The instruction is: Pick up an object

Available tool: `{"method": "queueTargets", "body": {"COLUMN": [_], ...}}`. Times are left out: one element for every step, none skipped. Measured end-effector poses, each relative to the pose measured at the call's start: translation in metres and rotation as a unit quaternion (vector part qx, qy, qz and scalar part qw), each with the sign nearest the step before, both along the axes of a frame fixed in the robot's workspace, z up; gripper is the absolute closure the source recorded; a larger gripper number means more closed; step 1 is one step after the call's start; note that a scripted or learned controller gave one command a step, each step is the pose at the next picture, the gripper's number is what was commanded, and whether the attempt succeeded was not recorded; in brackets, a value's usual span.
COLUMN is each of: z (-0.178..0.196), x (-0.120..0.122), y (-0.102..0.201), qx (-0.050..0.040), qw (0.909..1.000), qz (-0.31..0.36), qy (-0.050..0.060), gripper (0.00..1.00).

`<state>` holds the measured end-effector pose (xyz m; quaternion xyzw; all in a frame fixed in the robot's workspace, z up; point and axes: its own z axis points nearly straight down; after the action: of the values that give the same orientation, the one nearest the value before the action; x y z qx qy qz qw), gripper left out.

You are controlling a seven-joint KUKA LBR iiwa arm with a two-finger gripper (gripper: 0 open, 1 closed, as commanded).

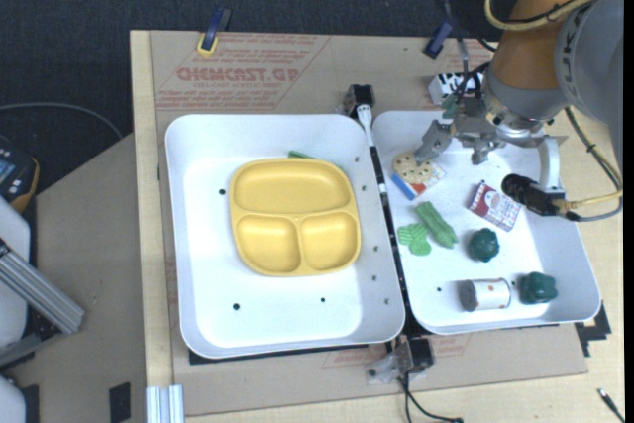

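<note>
My gripper (458, 145) hangs over the far part of the right bin (570, 258), its two fingers spread apart with nothing between them. Just below and left of its fingertips lies a tan speckled block (416, 169) with a small blue and red piece (404, 185) at its edge. Further forward lie a light green oblong (436, 223), a small green lump (414, 239), a dark green ball (483, 245), a red and white packet (493, 205), a white and grey cylinder (483, 293) and another dark green lump (536, 287).
The left bin (198, 263) holds a yellow divided plate (295, 213) with a green sliver (301, 155) behind it. A black cable fitting (530, 193) hangs off the arm over the right bin. Clamps (360, 99) sit on the divider between the bins.
</note>
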<state>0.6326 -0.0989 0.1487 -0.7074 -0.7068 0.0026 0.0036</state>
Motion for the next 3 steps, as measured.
{"method": "queueTargets", "body": {"z": [-0.044,-0.056,-0.039], "x": [0.006,0.011,0.016], "y": [0.005,0.007,0.006], "qx": [-0.0001,0.0018,-0.002], "qw": [1.0,0.9999,0.9998], "qz": [0.001,0.001,0.002], "qy": [-0.003,-0.01,-0.021], "gripper": [0.0,0.0,1.0]}}
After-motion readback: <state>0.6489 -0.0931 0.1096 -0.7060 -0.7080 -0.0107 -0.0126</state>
